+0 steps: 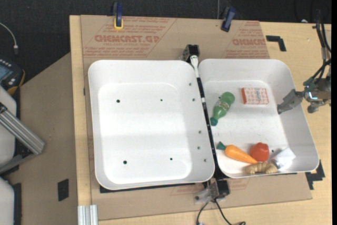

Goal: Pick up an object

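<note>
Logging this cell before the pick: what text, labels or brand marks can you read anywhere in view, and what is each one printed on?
"CHEMCAST GP": red print on the brown protective sheet, upper left of the bench.
The same red print above the right bin, partly readable as "CHEMCAST".
Small lines under both marks: too small to read.
Red and white packet in the right bin: printed, but blurred.

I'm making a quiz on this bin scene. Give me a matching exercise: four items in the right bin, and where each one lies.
Things:
1. green bottle
2. red-printed card
3. carrot
4. tomato

Places:
A. far side of the bin, middle
B. near edge, right of the carrot
C. beside the divider, mid-bin
D. near-left part, pointing right

Pairs: 1-C, 2-A, 3-D, 4-B
</note>
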